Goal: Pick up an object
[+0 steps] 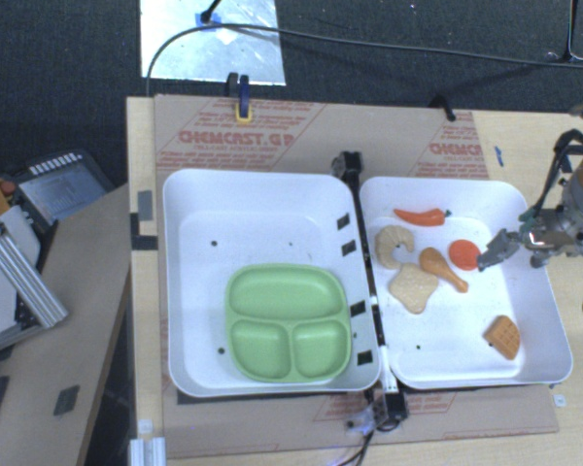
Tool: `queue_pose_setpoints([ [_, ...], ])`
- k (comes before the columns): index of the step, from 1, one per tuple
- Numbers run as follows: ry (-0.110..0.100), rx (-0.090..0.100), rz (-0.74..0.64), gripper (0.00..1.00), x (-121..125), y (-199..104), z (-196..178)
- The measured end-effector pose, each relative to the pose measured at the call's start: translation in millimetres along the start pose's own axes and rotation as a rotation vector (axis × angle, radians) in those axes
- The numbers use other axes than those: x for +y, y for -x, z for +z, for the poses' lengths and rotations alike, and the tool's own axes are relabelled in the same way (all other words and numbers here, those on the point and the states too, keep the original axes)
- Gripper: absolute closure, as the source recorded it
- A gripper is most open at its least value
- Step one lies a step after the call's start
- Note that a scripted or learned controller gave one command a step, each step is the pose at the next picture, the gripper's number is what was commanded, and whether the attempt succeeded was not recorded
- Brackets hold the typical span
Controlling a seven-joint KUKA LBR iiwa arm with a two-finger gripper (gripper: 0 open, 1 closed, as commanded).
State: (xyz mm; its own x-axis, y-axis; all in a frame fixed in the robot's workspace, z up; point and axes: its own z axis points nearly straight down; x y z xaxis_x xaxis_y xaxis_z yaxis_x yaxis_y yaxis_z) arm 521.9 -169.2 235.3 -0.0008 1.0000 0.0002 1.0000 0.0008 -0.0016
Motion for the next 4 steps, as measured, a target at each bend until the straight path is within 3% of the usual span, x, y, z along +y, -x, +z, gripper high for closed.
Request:
queue_pose_setpoints([
  [2,0.0,0.001,0.0,0.0,-5.0,0.2,102.1],
  [3,0.005,-0.002,0.0,1.0,-3.8,0.9,89.4],
  [4,0.008,-0.003,-0.002,1.0,4.6,8.5,38.9],
])
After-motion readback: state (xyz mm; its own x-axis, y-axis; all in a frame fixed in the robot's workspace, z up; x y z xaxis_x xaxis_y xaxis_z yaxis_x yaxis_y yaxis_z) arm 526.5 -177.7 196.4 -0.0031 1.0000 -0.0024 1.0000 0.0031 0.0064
